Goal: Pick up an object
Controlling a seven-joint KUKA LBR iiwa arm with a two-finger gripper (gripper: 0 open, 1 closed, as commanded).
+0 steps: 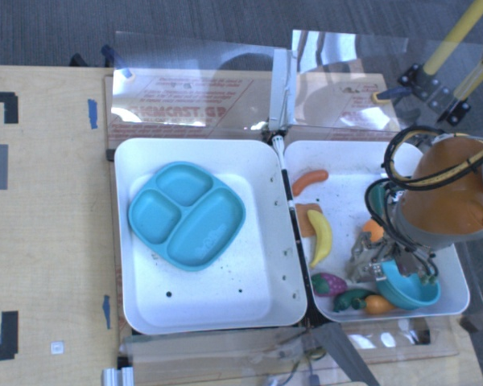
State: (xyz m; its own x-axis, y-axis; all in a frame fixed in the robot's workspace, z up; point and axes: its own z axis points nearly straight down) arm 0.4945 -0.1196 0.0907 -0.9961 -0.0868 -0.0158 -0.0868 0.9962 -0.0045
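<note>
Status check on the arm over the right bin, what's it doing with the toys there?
Gripper low in the right bin, grip unclear. Blue bowl right beside it. Banana, purple and green toys close by.

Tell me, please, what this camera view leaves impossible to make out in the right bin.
- Claw: whether it grips anything; the arm's wrist hangs over it.
- Blue bowl: its contents, part covered by the claw.
- Orange piece: identity, half hidden behind the wrist.
- Green item: too small to name.

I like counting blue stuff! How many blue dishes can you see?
2. A light blue divided plastic plate lies in the left bin; a small blue plastic bowl sits in the right bin's near corner. The arm may hide others.
</note>
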